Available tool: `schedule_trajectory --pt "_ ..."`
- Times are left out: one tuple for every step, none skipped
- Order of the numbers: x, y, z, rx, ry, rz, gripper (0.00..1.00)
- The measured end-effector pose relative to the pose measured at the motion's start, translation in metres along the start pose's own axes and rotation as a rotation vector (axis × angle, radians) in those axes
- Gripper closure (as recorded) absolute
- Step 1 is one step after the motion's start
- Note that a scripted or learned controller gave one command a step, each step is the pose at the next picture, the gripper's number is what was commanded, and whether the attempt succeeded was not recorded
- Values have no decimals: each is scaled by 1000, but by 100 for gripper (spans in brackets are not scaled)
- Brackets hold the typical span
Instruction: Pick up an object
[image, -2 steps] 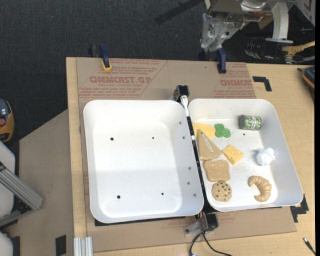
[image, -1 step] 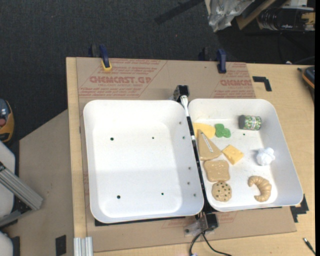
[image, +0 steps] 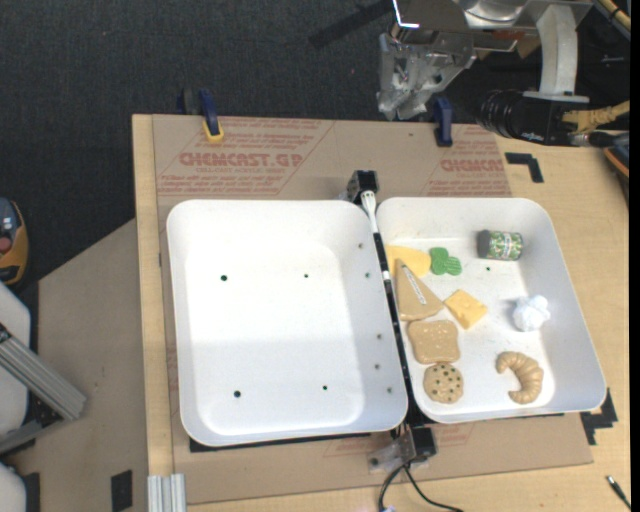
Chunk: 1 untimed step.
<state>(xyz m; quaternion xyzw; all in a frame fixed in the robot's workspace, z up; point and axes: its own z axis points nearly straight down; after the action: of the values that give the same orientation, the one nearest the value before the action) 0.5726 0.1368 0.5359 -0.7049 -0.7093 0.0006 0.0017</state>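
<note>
Brown board under two white bins forms the bench, and the gripper (image: 415, 85) hangs beyond its far edge, off the bins; whether it is spread or pressed together I cannot tell. By my reading the pick is not yet begun: the next move calls for travel toward the right bin (image: 570, 300), nearer the camera, then a descent. One likely target, the croissant (image: 521, 375), lies farthest from the gripper, its long axis running roughly near-to-far, curved.
</note>
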Motion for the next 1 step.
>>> schedule_trajectory --pt "25 -59 0 0 0 0 100"
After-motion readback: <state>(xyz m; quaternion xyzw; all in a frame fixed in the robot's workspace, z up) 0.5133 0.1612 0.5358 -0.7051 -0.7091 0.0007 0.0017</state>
